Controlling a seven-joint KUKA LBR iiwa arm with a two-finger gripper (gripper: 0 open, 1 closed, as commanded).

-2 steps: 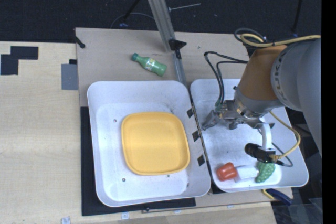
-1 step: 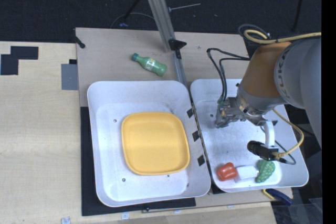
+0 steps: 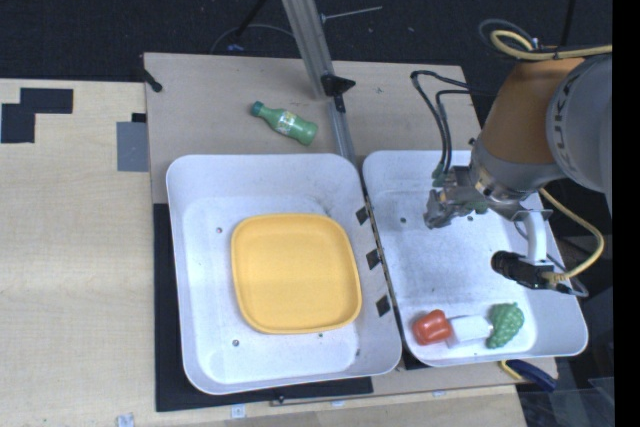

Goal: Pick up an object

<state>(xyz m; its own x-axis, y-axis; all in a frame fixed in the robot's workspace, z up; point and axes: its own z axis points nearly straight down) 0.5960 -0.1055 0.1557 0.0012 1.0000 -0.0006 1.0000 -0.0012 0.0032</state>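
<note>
overhead slanted view of a bench with two shallow white bins side by side. on the far left lies pale wooden bench surface with a few dark patches. the left bin (image 3: 190, 215) holds a yellow plate (image 3: 296, 272), square with rounded corners, lying flat near its middle. behind this bin, on the bare board, a small green bottle (image 3: 285, 123) lies on its side, outside both bins. a metal rail (image 3: 308, 20) slants up from between the bins toward the top of the frame. the right bin (image 3: 420, 265) has three small things in a row along its near edge: a red piece (image 3: 431, 326), a white piece (image 3: 467, 328) touching it, and a green lumpy piece (image 3: 506, 324) at the right end. the grey and orange arm reaches in from the right, and its gripper (image 3: 443, 207) sits low over the far part of the right bin, above bare bin floor, well apart from the three pieces. nothing is seen between its tips, and whether it is spread or closed cannot be told. judged from this, nothing has been picked up yet; reaching a piece, gripping and lifting all remain
</note>
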